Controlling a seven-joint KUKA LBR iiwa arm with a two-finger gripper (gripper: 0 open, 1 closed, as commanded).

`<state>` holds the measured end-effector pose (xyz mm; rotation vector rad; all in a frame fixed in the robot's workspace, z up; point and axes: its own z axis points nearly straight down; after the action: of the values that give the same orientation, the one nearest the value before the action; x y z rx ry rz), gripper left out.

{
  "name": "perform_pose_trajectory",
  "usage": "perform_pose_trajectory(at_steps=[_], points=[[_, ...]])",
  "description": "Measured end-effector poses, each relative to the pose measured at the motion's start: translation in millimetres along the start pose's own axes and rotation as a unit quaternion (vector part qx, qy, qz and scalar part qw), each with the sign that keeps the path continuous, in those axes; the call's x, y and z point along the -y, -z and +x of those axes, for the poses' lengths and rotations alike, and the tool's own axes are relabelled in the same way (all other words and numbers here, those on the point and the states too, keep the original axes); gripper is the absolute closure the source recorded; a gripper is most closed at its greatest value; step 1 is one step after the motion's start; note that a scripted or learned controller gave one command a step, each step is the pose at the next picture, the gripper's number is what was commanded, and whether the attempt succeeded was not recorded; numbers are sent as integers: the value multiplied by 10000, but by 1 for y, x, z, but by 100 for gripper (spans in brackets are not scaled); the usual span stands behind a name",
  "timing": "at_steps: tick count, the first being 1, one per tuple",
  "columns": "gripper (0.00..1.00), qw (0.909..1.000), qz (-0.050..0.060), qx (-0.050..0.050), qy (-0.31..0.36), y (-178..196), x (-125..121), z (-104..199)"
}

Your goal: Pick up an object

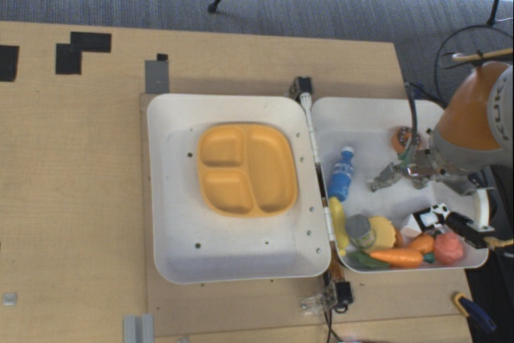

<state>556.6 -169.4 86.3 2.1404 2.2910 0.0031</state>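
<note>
Over the right bin (361, 120), the metal gripper (384, 179) hangs spread, grasping nothing.

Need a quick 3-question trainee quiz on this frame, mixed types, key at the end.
1. True or false: the yellow three-compartment plastic plate lies in the left white bin.
2. Which item lies nearest the divider between the bins? A) blue plastic bottle B) orange toy carrot C) pink ball
3. Fill in: the gripper hovers over the ____ white bin.

Key: 1 true; 2 A; 3 right.
</note>
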Motion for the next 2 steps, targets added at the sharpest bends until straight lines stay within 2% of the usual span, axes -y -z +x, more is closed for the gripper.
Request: perform_pose_trajectory(at_steps=[1, 2], points=[[0, 9977, 2, -7, 676, -1, -67, -41], [0, 9997, 27, -22, 238, -2, -111, -33]])
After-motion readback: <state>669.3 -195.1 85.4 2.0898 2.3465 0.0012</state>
